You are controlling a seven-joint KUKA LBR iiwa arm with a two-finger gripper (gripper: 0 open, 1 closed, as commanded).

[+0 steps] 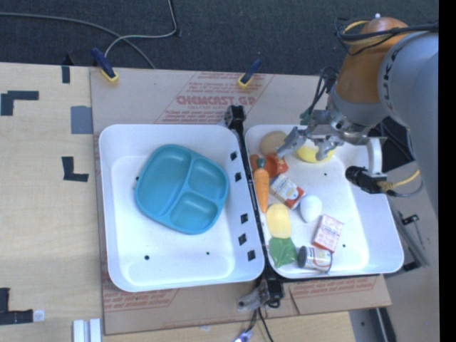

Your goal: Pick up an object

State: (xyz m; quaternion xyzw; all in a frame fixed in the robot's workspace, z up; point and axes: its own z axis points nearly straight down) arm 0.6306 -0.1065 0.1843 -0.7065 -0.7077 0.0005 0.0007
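Gripper (308, 142): fingers spreading open, grasping nothing, hovering over yellow fruit (308, 153); ideally descending straight, straddling it before closing.

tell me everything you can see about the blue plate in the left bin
The blue plate is a light-blue, rounded-square tray that looks like matte plastic, moulded into three compartments by raised ridges: one large and two smaller. It lies flat and face up, turned at a slant to the bin's sides, on the floor of the left bin, roughly in its middle. Nothing rests in it, and only the bin floor touches it.
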